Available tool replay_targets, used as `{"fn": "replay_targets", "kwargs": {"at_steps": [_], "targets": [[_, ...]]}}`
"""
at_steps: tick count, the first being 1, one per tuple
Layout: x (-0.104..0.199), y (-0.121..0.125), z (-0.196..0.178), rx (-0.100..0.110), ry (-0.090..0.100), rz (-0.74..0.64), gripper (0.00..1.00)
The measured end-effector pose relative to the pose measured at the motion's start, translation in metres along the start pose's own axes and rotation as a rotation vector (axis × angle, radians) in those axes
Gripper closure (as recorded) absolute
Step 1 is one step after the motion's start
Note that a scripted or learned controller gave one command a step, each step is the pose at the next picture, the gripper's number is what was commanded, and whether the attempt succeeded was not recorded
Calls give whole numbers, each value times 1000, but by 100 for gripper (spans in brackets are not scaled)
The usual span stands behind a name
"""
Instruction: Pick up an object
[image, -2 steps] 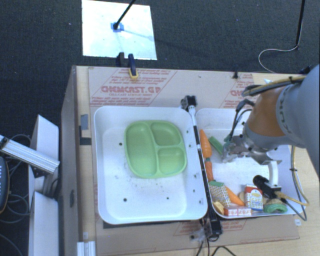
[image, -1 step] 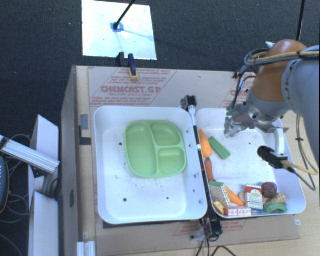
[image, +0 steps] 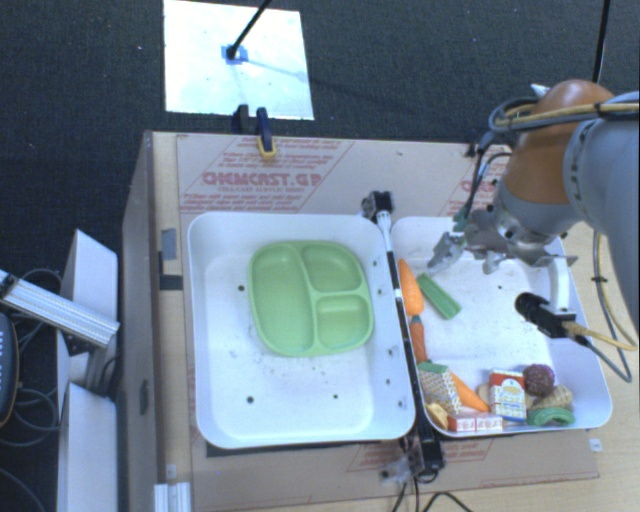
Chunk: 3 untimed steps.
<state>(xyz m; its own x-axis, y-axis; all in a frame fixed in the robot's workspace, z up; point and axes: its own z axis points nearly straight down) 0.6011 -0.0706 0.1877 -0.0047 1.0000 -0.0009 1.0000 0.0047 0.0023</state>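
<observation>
Objects for picking lie in the right-hand shallow white plastic bin (image: 590, 405): most of the toy food is piled in its near corner (image: 500, 395), while a long orange toy carrot (image: 409, 287) and a flat green strip (image: 438, 297) lie against its left wall. The left-hand white bin (image: 215, 400) carries a pale green divided plate (image: 310, 298). The grey arm's gripper (image: 468, 248) hangs above the right bin's far end; whether its fingers are released or clenched cannot be told. From here a descent risks striking the divider wall, or nipping two crowded pieces and dropping both.
</observation>
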Motion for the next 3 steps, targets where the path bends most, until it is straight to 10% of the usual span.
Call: {"fn": "replay_targets", "kwargs": {"at_steps": [1,2,3], "targets": [[-34,-14,103,1,-1,3,0],[-34,-13,93,-1,0,-1,100],[36,-81,-37,-3,2,0,100]]}}
